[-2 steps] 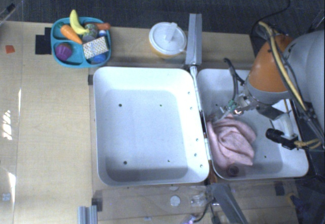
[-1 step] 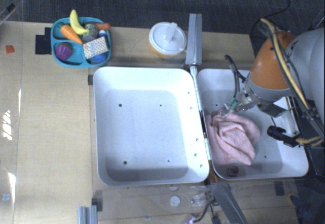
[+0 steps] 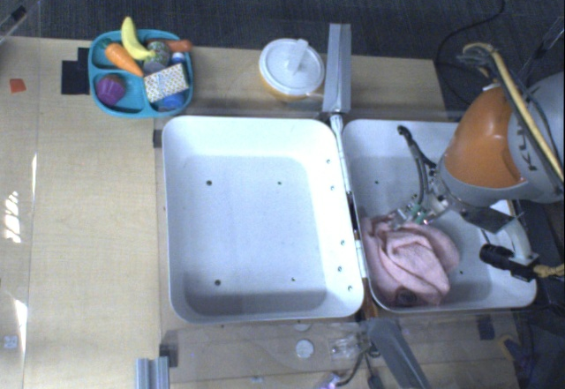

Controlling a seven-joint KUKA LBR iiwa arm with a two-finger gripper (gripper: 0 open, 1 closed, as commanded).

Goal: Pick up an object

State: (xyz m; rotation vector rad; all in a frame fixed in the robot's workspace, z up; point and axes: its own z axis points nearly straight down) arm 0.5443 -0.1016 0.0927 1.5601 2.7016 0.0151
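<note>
Camera view from above looked down at a slant on a pale wooden bench [image 3: 88,228] carrying two shallow white plastic bins side by side. Beyond the left bin [image 3: 256,220] sat a blue divided plastic tray [image 3: 99,105] holding toy food, among it a yellow banana [image 3: 132,39] and an orange carrot [image 3: 122,58]. Next to it stood a round white lidded cup with a yellow rim [image 3: 291,68], and a grey metal post [image 3: 336,70] rose between the two bins at the far edge.

A crumpled pink cloth [image 3: 410,259] lay bunched in the near part of the right bin [image 3: 380,158], close against the wall it shares with the left bin. Its folds were soft and rounded, with a dark shadowed patch at the near edge.

A grey robot arm with an orange band [image 3: 481,149] reached in from the right and hung over the right bin. Its gripper [image 3: 419,211] sat just at the far edge of the cloth, small and blurred, so it could not be told whether the claw was spread or closed, nor whether it touched the cloth. Dark cables and fittings crowded the bin's right side, and the arm hid part of that corner.
</note>
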